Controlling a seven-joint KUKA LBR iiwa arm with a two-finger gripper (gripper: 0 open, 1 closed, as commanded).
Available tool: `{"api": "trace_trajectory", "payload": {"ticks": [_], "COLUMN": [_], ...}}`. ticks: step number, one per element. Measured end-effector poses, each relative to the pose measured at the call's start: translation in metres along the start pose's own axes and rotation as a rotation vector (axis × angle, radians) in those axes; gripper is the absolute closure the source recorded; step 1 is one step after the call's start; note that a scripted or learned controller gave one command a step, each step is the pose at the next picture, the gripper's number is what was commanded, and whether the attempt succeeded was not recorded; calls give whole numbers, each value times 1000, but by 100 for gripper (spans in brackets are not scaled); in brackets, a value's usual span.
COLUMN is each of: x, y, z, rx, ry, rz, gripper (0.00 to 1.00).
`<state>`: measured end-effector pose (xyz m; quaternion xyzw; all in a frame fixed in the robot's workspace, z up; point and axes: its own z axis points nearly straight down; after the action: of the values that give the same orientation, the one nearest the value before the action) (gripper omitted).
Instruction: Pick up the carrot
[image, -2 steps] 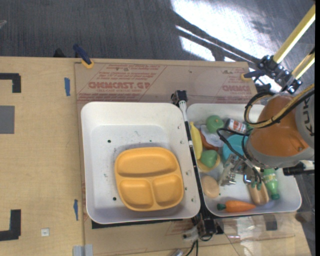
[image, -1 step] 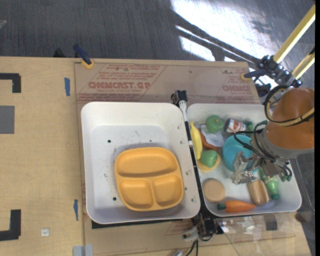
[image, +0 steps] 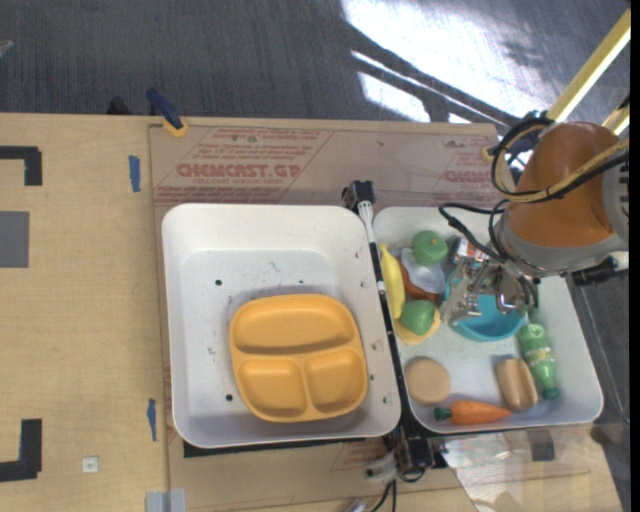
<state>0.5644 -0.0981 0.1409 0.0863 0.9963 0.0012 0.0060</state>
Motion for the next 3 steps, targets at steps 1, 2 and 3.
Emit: {"api": "trace_trajectory", "payload": {"ticks": [1, 2, 3], "x": [-37, 5, -22], "y": [-42, 2, -45], "z": [46, 49, 50], "rx": [2, 3, 2], "ry": [5, -5, -8], "rz": [78, 130, -359], "gripper": [100, 100, 100]}}
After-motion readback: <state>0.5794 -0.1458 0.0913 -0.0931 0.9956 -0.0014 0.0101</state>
